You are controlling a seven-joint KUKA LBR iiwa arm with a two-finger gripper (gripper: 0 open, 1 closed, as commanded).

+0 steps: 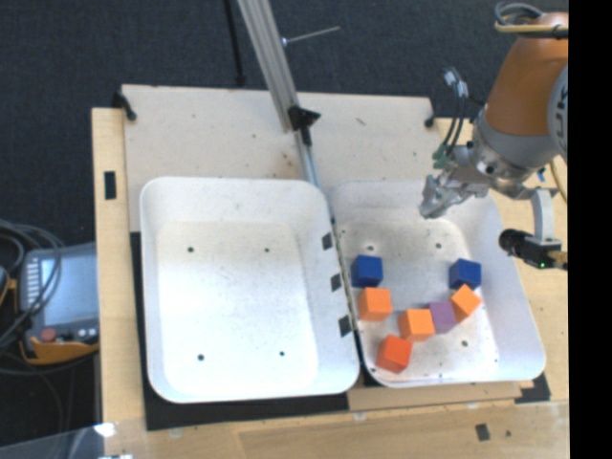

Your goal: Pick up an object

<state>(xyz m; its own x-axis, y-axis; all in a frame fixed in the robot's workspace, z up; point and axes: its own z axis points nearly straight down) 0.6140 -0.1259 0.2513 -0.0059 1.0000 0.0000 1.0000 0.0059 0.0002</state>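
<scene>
1. Camera view: the grey two-finger gripper (438, 202) hangs over the right white bin's (509, 350) far end; its grip cannot be made out.
2. Blue (367, 270), orange (375, 303) and purple (442, 316) blocks lie well apart, nearer the camera.

I count two white bins on my bench: the left bin (239, 285) and the right bin (507, 342). In the right one lie seven blocks: two blue (366, 270) (465, 273), four orange (375, 303) (417, 323) (466, 301) (394, 353), and one purple (443, 316).
</scene>
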